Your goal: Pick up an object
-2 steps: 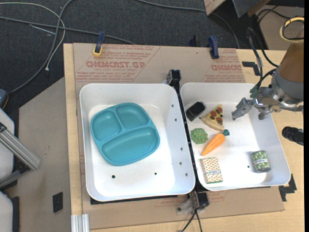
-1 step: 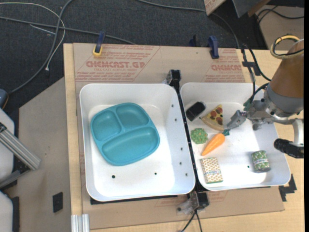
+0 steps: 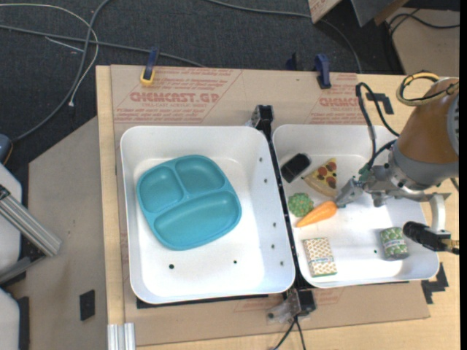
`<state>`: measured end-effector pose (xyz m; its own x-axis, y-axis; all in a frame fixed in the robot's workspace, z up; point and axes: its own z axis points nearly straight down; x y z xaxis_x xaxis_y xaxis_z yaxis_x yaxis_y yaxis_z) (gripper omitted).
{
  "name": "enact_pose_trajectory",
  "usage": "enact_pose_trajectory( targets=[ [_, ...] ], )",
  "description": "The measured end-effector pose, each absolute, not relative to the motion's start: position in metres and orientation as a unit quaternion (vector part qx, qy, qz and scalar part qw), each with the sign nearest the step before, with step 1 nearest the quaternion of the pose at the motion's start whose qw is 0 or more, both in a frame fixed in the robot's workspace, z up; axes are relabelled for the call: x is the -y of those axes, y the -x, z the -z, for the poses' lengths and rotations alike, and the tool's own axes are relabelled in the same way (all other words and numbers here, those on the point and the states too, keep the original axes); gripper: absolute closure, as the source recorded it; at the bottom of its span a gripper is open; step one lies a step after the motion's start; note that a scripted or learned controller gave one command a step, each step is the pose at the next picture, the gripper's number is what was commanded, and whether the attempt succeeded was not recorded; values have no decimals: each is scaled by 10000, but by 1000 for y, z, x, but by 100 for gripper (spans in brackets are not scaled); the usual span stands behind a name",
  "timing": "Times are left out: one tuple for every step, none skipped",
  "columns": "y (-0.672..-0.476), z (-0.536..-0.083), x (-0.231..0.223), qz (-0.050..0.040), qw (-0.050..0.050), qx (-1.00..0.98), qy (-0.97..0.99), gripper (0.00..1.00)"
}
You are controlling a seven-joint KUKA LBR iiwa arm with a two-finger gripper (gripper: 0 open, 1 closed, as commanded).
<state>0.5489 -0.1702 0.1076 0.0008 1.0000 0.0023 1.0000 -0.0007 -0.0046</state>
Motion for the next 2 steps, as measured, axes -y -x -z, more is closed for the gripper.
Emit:
enact_pose_trajectory(
  targets=[
    [-550,-121,170,7,2,7067,7075,100],
    [-554,-185,173,18,-34,7074,7068,100]
  ],
)
